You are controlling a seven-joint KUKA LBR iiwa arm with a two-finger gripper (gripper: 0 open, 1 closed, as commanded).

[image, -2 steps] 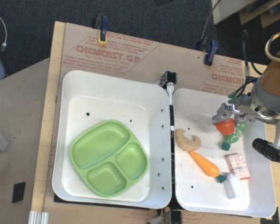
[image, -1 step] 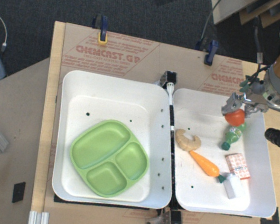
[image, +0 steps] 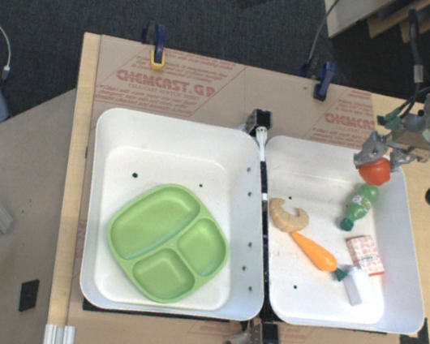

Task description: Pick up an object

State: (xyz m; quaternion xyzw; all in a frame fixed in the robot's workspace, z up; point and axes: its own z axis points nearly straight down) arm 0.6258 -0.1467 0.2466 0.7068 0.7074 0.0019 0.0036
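Nearest the camera sits the green three-compartment plastic plate (image: pixel 169 241) in the left white bin (image: pixel 114 137), but the action's at the far right of the right white bin (image: pixel 410 234), where a small red round tomato-looking toy (image: pixel 376 170) is. It looks light, smooth and a bit slippery, so I'd squeeze it across its widest part. The grey arm reaches in from the right with its pincer (image: pixel 375 154) right on top of the toy, touching or nearly so; can't tell if it's apart or clamped.
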